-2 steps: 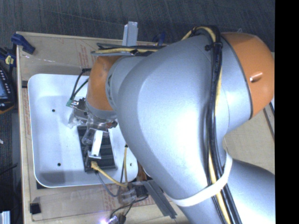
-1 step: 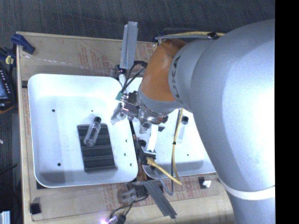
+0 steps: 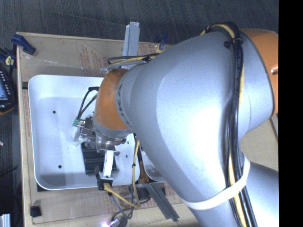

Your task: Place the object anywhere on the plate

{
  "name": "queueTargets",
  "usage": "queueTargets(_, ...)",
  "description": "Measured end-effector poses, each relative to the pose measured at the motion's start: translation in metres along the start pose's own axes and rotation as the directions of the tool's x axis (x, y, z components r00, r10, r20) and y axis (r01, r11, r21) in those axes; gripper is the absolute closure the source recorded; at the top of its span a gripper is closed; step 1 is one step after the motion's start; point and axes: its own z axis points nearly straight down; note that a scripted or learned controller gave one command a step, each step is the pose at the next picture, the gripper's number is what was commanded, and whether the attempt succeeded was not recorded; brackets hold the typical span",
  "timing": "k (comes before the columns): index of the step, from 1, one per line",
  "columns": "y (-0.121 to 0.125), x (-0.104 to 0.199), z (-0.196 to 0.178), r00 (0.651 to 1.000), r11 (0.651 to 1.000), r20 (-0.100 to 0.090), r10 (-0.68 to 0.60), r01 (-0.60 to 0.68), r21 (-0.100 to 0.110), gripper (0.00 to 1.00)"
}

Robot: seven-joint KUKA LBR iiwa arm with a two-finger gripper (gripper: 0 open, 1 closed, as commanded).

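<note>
Closest to you, the grey arm (image 3: 189,122) fills the frame from about one o'clock round to six, its bulk covering most of the right-hand bin; you catch just a sliver of that bin's white rim (image 3: 150,174) near six o'clock. Follow the orange band (image 3: 108,103) down toward eight o'clock and you reach the wrist, with the gripper (image 3: 92,157) hanging low over the left bin (image 3: 47,126). Its dark body sits close to that bin's floor, but you cannot tell whether the pincer is spread or pressed together, as the wrist hides it. You cannot make out the object or the plate either. Yellow and black cables (image 3: 135,174) trail from the wrist toward six o'clock.
</note>
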Motion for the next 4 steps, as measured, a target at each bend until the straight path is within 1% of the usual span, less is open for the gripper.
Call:
queueTargets(1, -0.062, 0.076, 0.005, 0.997, 0.997, -0.003, 0.078, -0.078, -0.004, 0.00)
queueTargets(2, -0.062, 0.076, -0.003, 0.997, 0.997, -0.001, 0.075, -0.075, 0.000, 1.00)
queueTargets(3, -0.036, -0.008, -0.057, 0.998, 0.998, -0.003, -0.061, 0.061, -0.004, 1.00)
queueTargets(4, -0.049, 0.033, 0.006, 0.978, 0.978, -0.002, 0.207, -0.207, 0.001, 1.00)
